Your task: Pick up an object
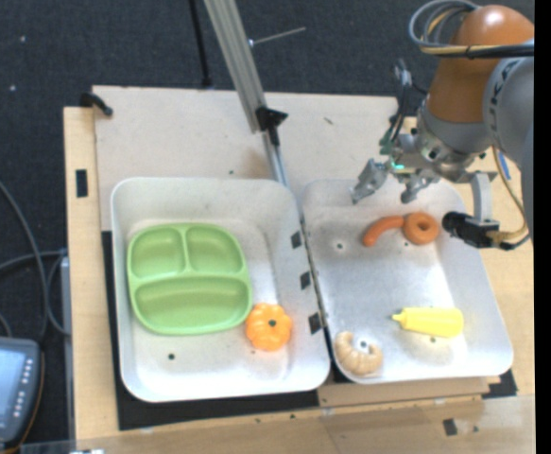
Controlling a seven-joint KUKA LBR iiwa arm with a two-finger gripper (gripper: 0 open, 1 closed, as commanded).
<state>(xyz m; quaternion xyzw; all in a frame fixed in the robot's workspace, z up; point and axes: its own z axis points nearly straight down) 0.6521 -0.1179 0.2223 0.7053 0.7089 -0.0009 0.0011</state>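
Note:
My gripper hangs over the far edge of the right bin, its two fingers spread apart with nothing between them. Just below it in that bin lie an orange sausage-shaped piece and a brown ring doughnut, touching each other. Nearer the front of the same bin are a yellow bottle-shaped object lying on its side and a pale croissant in the front left corner. In the left bin a small orange pumpkin rests beside a green divided plate.
A slanted metal pole rises from behind the bins near their shared edge. A black cable and fitting hang off the wrist by the right bin's far right rim. Bare bin floor lies in the middle of the right bin.

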